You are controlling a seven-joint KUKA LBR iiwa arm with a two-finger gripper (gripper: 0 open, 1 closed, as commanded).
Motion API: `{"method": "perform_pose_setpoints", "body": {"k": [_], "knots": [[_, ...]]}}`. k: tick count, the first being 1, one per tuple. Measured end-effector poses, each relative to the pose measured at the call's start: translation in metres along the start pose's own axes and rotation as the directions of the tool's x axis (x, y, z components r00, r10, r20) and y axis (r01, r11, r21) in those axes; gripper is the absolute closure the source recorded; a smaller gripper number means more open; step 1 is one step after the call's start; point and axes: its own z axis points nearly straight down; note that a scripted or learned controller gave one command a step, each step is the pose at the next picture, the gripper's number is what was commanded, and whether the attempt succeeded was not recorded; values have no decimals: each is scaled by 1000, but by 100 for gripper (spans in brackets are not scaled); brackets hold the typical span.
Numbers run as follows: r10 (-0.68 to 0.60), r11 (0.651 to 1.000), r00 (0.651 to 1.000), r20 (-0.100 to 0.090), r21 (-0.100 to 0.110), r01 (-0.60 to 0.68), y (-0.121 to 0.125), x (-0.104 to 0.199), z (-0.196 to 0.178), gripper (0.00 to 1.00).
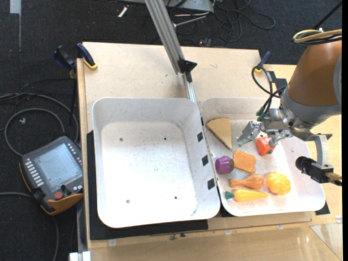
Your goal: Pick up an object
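The right bin (pixel 310 203) holds several toy foods. A small red piece (pixel 265 146) lies near its middle, directly beneath my gripper (pixel 262 137). The gripper reaches in from the right and looks open, with one grey finger (pixel 247 132) spread out to the left of the red piece. I cannot tell if the fingers touch it. Nearby are a tan wedge (pixel 219 130), a purple piece (pixel 223 165), an orange block (pixel 244 161), an orange-brown drumstick shape (pixel 247 182), a yellow piece (pixel 278 184) and a carrot (pixel 250 196).
The left bin (pixel 103 113) sits beside the right one, sharing a raised divider (pixel 205 145). A metal pole (pixel 166 29) slants down from the top to the bins' back edge. A black fitting (pixel 312 168) juts from the arm over the right bin's right side.
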Motion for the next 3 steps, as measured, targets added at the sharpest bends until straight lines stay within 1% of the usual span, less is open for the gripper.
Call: {"method": "perform_pose_setpoints", "body": {"k": [2, 3], "knots": [[1, 1000, 1000, 0, 0, -1, 12, -2, 94, 0], [0, 1000, 1000, 0, -5, 0, 13, -2, 81, 100]]}}
